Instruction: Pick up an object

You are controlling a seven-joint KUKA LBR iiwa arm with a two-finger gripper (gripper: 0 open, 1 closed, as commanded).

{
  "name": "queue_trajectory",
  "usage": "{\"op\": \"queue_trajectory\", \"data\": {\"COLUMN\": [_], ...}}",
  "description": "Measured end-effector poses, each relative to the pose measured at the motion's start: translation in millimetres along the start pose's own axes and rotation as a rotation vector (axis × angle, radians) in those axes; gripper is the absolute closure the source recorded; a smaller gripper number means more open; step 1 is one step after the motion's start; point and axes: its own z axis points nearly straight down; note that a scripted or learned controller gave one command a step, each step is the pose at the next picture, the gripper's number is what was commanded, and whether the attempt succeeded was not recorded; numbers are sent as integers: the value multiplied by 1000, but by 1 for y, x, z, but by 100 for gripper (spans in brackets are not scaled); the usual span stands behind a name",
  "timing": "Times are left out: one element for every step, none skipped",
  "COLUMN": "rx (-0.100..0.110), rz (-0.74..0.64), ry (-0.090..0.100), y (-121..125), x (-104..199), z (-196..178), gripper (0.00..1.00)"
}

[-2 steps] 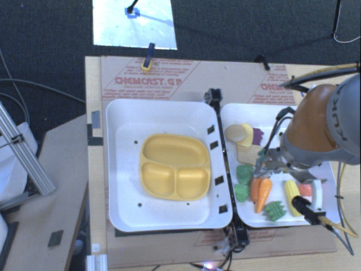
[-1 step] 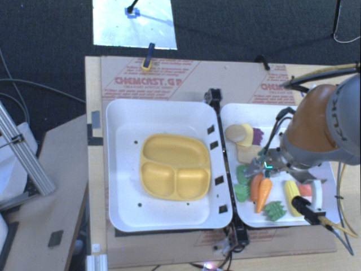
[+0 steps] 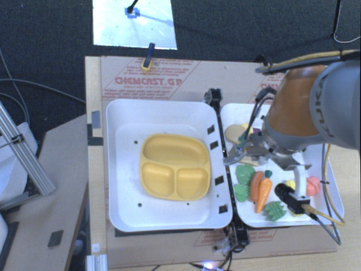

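Hovering my tool (image 3: 246, 149), finger state not discernible, over the right bin (image 3: 334, 199): target carrot (image 3: 262, 191) lies between green leafy pieces, so I'd descend centred, avoiding neighbours.

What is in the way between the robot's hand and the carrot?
Nothing visible blocks it. The carrot lies open on top in the right bin, with green toys beside it, none over it. The arm hangs over that bin just above the carrot. I cannot make out the gripper tips, so the last gap is unclear.
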Motion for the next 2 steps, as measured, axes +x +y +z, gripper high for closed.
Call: {"op": "queue_trajectory", "data": {"rx": [7,6], "rz": [16,10], "ry": [-3,-2], "y": [-33,-31], "x": [-64,-60], "z": [3,3], "gripper": [0,0]}}
